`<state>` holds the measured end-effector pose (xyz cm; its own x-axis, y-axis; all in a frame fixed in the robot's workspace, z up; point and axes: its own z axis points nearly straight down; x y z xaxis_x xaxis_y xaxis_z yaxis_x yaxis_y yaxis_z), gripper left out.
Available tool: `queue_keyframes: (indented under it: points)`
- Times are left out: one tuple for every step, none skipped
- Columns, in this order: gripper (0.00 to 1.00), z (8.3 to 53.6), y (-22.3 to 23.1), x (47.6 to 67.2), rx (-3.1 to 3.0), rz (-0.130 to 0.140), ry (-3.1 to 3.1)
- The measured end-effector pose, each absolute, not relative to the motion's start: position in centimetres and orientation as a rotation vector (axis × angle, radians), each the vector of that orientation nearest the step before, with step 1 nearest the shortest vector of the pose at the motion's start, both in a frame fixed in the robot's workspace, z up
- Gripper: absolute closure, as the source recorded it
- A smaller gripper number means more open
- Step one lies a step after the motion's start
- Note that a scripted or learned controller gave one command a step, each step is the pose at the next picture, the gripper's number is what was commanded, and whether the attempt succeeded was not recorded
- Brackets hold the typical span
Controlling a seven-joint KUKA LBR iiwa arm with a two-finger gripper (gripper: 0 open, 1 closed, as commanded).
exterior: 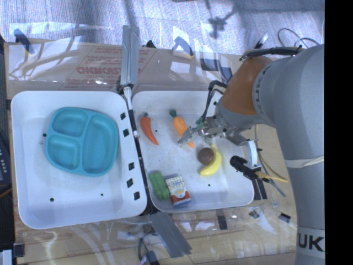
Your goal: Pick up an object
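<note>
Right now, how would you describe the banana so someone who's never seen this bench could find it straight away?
Look in the right bin, the one without the blue plate. Near its right side, just below the gripper, lies the banana, curved and yellow. It touches a round brown ball at its upper left, and it is the only yellow thing there; the two carrots nearby are orange.

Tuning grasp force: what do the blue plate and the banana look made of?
Blue plate: likely molded plastic, matte-satin; uniform colour, soft rounded compartment ridges. Banana: probably plastic toy food; smooth, even yellow with a slight sheen. Hardness can't be judged from this view.
</note>
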<state>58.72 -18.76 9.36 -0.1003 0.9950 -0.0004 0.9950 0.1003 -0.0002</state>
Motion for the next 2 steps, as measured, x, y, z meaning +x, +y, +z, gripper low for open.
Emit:
queue_keyframes:
  points:
    - [0.00, 9.2, -16.1, 61.6, 2.072, 0.000, 2.364]
    - [1.00, 10.2, -16.1, 61.6, 2.068, 0.000, 2.369]
